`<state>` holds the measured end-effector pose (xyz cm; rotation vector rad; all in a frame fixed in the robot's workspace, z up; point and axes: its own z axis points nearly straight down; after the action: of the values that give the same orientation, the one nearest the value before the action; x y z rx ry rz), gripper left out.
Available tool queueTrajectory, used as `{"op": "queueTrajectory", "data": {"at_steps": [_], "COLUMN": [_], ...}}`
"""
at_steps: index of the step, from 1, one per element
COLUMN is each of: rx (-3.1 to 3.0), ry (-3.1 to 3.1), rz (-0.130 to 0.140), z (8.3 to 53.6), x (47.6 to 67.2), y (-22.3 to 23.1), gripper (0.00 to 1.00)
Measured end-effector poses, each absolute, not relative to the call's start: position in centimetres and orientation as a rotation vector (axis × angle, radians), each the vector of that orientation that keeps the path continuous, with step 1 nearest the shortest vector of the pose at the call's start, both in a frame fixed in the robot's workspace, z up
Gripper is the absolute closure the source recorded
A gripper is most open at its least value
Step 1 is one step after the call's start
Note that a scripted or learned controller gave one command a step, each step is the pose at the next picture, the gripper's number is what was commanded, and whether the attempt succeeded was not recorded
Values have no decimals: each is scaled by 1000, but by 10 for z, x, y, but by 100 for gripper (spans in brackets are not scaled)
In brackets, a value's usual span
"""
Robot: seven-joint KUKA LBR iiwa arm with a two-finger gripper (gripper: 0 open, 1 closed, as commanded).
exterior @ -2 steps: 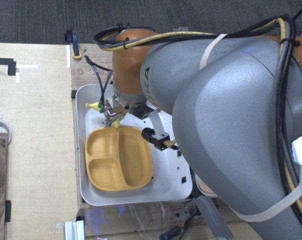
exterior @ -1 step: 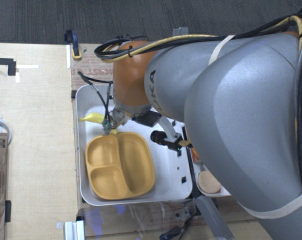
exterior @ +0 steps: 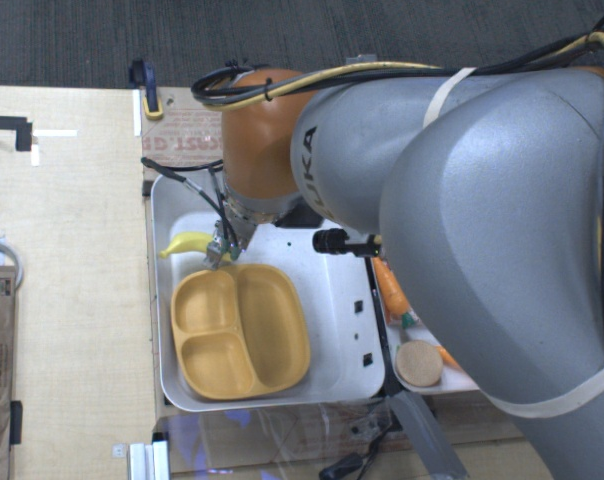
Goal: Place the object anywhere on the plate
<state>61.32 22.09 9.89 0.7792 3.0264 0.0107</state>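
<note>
A yellow banana [exterior: 185,245] lies in the left white bin [exterior: 337,308], just beyond the far rim of the plate. The plate [exterior: 240,330] is tan with three compartments and sits in the near part of that bin. My gripper [exterior: 219,254] hangs at the banana's right end, right over the plate's far edge. Its fingertips touch or nearly touch the banana, but I cannot make out whether they hold it. The big grey arm with its orange band covers the bin's right half.
In the right bin, partly hidden by the arm, lie an orange carrot [exterior: 389,290] and a round tan disc [exterior: 419,364]. A wooden bench top [exterior: 62,268] spreads to the left of the bins. Black cables [exterior: 187,173] loop near the wrist.
</note>
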Motion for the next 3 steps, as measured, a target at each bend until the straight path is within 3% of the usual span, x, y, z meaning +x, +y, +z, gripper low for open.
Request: {"op": "queueTrajectory", "data": {"at_steps": [1,2,3], "rx": [839,1194,1014], "ry": [3026,2906,2975], "rz": [-2,-4,-5], "z": [174,180,188], "x": [653,652,581], "y": [228,227,223], "gripper": [100,100,100]}}
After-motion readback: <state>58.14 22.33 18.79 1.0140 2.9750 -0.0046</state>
